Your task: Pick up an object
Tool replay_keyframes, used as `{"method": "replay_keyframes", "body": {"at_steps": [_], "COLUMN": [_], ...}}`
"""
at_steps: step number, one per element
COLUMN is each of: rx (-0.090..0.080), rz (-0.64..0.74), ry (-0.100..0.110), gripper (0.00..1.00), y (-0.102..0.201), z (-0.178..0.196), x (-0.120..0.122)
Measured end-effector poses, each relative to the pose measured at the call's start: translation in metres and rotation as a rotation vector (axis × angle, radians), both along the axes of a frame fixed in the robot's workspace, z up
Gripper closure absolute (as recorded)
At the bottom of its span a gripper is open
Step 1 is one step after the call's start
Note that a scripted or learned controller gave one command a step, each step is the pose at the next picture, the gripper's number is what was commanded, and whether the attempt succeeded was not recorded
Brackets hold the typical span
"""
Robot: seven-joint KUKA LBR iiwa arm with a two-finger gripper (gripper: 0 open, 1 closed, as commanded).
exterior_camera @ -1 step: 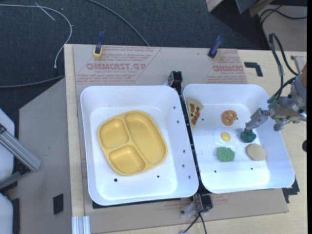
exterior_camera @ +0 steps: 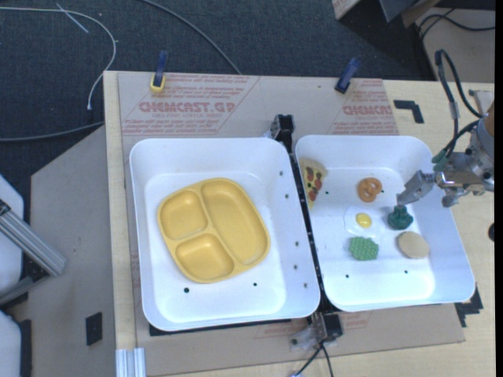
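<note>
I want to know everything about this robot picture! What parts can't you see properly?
1. The arm: the camera view's right edge cuts it off above the gripper.
2. Gripper fingers: small and blurred, so open or shut is unclear.
3. Dark green toy: too small to name; a fingertip overlaps its top.
4. Pizza slice toy: it leans on the right bin's wall, so its underside is hidden.

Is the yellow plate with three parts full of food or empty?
Empty. The yellow plate lies flat in the left bin, and all three of its compartments show only bare yellow.
</note>
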State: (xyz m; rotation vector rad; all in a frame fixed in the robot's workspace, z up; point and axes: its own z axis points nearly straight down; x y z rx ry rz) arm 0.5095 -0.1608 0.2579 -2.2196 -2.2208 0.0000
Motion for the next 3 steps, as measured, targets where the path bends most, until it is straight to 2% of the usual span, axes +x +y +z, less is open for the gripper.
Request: {"method": "replay_keyframes", "body": {"at_steps": [2,3], "rx": [0.002,0.002], "rz": [-0.001,-0.003], "ry": [0.006,-0.005], "gripper": [0.00,0.00], "y": [-0.001,0.004], "z": [-0.110,-0.165], "x": [-0.011,-0.015]}}
